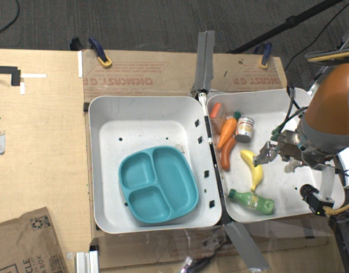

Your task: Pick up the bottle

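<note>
Bottle (pixel 251 202) hasn't been picked up yet; it's lying on its side at about 6 o'clock in the right bin (pixel 288 98), just below the banana (pixel 253 169). Gripper (pixel 269 151) hovers up around 1 o'clock from it, and honestly I can't tell if the jaws are spread or pressed together, so the whole grab looks left to do.

bottle (pixel 251 202) in right bin (pixel 288 98), below banana (pixel 252 168)

1 fixed camera above the bench (pixel 37 152) — looking down aslant on both bins (pixel 106 124).

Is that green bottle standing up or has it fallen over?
Lying on its side. The green bottle stretches flat across the right bin's floor, cap end pointing left, just below the banana.
</note>
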Motion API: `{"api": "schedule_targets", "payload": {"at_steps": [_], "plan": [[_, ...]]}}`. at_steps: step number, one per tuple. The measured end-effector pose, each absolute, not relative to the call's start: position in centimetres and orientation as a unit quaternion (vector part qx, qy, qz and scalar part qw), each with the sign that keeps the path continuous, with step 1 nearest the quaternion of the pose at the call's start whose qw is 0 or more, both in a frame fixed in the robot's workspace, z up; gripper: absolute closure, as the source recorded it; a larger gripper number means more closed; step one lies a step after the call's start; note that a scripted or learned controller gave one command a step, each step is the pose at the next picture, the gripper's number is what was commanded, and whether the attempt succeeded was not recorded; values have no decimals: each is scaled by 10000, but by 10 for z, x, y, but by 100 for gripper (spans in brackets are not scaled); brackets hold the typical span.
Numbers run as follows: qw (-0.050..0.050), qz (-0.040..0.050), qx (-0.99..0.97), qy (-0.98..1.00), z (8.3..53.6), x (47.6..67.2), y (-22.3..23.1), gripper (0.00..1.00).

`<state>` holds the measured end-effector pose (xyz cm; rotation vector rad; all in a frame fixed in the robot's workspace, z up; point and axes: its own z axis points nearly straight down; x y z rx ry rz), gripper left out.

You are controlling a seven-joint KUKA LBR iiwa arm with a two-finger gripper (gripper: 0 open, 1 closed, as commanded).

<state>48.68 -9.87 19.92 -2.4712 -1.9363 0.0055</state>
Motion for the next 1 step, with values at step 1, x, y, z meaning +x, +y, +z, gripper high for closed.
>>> {"api": "schedule_targets", "payload": {"at_steps": [1], "plan": [[12, 13, -7170, -6971, 136, 528, -114, 0]]}}
